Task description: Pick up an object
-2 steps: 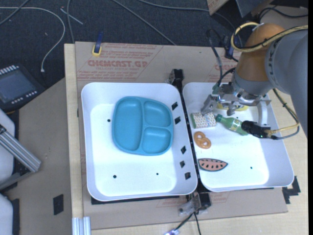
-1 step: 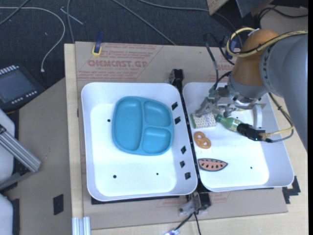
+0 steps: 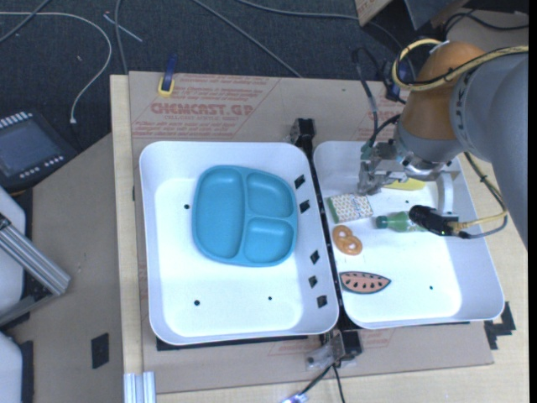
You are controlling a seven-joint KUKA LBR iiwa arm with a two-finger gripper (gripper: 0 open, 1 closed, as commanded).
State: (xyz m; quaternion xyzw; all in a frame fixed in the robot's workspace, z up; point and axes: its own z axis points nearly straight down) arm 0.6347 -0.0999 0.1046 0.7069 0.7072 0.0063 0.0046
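pincer (image 3: 370, 180) above checkered packet (image 3: 350, 207), right bin (image 3: 470, 288)

Even, diffuse overhead light, fairly bright. The two white bins (image 3: 159, 250) reflect strongly and verge on overexposure, with soft shading along their inner walls. The blue plate (image 3: 243, 217) casts only a faint shadow. The arm (image 3: 495, 99) at right appears slightly blurred. Overall sharpness is moderate; fine print on the cardboard (image 3: 201, 107) is soft.

Arm: grey KUKA arm (image 3: 495, 99) enters from the right, orange band (image 3: 436, 99) above the wrist.
Tool: metal two-finger tool (image 3: 369, 181) points downward, low.
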